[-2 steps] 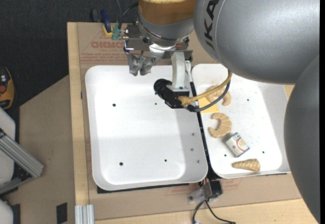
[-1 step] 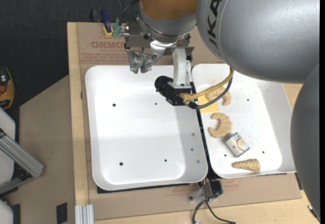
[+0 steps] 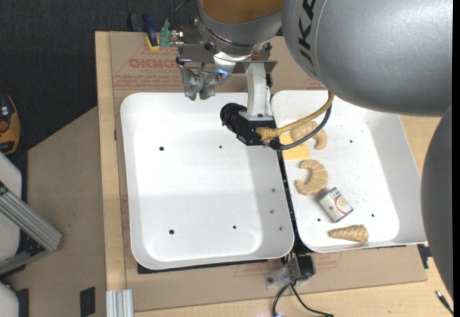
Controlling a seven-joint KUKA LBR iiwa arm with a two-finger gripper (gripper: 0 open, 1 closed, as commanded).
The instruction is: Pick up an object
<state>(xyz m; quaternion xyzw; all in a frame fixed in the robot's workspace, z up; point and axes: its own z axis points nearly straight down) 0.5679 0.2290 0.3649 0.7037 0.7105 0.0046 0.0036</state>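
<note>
A tan cardboard-covered tabletop [image 3: 115,164] carries two glossy white bins: the left bin [image 3: 201,193] and the right bin [image 3: 381,164] (holding a curved croissant [image 3: 313,177], a small can [image 3: 336,203] and a cone [image 3: 350,234]). The jaws [image 3: 198,85] hover over the left bin's far rim; open or together, I cannot tell.

Tan croissant [image 3: 313,176], white bins [image 3: 194,236]

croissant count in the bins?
2, both in the right bin: upper croissant near the divider, partly behind a cable; lower croissant just below it. The arm may hide more.
</note>
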